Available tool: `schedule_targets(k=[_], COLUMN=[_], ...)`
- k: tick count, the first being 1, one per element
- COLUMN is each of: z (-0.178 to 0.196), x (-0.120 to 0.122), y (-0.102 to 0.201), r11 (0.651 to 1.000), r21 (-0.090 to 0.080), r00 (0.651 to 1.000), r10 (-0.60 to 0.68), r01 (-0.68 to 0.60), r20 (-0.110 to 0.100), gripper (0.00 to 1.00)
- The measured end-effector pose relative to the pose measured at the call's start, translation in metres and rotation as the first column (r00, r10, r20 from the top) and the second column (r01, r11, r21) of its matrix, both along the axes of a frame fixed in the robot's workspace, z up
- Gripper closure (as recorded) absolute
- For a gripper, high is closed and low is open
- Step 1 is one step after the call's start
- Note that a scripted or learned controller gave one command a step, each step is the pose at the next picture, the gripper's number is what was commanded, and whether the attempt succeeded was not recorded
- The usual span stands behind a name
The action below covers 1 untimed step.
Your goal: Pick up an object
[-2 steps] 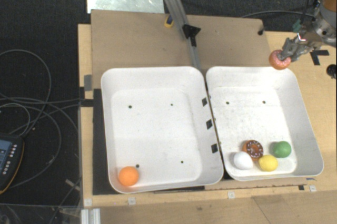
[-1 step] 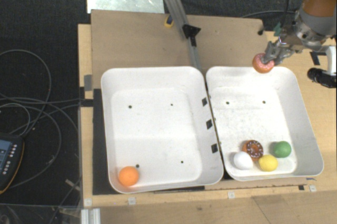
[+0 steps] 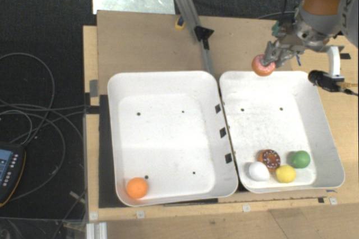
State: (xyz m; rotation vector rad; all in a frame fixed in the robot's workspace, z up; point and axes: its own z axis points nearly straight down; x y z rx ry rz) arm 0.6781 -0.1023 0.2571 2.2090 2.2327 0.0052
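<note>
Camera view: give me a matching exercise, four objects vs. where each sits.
Things:
1. orange ball
2. green ball
3. pink donut
4. white egg

Places:
A. between the fingers of the gripper, over the right bin's far rim
B. left bin, near-left corner
C. right bin, near edge, left of the yellow ball
D. right bin, right of the brown donut

Pairs: 1-B, 2-D, 3-A, 4-C

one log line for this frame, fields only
claw: raised at right bin's far edge | held: pink donut | right bin: white egg, brown donut, yellow ball, green ball | left bin: orange ball
</note>
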Motion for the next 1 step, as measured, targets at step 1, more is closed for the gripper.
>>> schedule_targets(k=[1], z=[0.0038], x=[-0.0115], y=[0.0542], r11=[1.0], r21=[0.0], r00=[1.0], r10=[0.0], r01=[0.0], r20=[-0.002], gripper=[1.0])
